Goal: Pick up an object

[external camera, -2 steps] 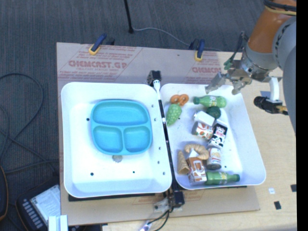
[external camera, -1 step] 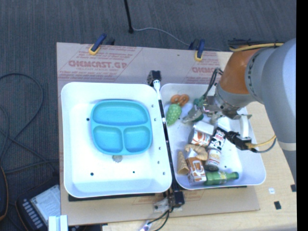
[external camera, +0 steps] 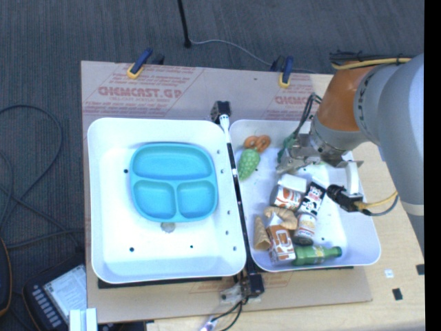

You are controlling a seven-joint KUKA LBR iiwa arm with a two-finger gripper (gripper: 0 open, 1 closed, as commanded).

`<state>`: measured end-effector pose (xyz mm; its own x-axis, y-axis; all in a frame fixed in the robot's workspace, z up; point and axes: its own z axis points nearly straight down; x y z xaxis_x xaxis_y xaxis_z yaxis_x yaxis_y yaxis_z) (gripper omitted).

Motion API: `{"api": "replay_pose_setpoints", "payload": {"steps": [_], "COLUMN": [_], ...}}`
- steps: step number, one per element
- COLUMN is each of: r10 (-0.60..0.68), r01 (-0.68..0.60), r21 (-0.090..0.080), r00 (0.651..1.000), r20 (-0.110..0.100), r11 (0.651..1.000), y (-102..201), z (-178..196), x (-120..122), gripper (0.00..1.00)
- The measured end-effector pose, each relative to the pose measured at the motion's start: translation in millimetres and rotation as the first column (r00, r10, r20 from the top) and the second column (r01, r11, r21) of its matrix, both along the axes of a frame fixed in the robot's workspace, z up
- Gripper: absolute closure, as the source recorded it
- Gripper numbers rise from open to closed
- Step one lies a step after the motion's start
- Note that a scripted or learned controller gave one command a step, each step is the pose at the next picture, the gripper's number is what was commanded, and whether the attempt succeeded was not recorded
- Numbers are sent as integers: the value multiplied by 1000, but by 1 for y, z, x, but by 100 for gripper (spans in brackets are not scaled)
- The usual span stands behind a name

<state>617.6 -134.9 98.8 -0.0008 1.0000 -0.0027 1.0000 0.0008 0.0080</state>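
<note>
Camera view gives you two white bins side by side on the board. The left bin point(external camera: 110, 254) carries a blue divided tray point(external camera: 172, 183) lying flat in its middle, well apart from everything graspable. All the loose objects sit in the right bin point(external camera: 368, 243), which is why the arm point(external camera: 386, 109) leans in over that one. A green pod-shaped toy point(external camera: 248, 161) and an orange pretzel-like piece point(external camera: 258, 143) lie near the bin's upper left, apart from the rest. Lower down, a white carton point(external camera: 290, 192), a black-and-white can point(external camera: 312, 202), a tan wedge point(external camera: 262, 234) and a green bottle point(external camera: 315, 255) crowd together, touching or overlapping, so you would judge them harder to single out.

The arm reaches in from the right, its orange band just above the wrist, bent down so the gripper point(external camera: 298, 154) hangs over the bin's upper middle, close above the carton. Its tips are too tangled with cables and shadow to read, so you cannot tell their state, and nothing is visibly held.
</note>
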Motion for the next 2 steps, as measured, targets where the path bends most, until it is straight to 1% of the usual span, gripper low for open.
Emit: {"api": "replay_pose_setpoints", "payload": {"steps": [1,2], "r10": [0,-1], "r01": [0,1], "r21": [0,-2], "r00": [1000,1000], "r20": [0,2], "r11": [1000,1000], "y": [0,21], "z": [0,-10], "x": [0,-44], "gripper": [0,0]}}
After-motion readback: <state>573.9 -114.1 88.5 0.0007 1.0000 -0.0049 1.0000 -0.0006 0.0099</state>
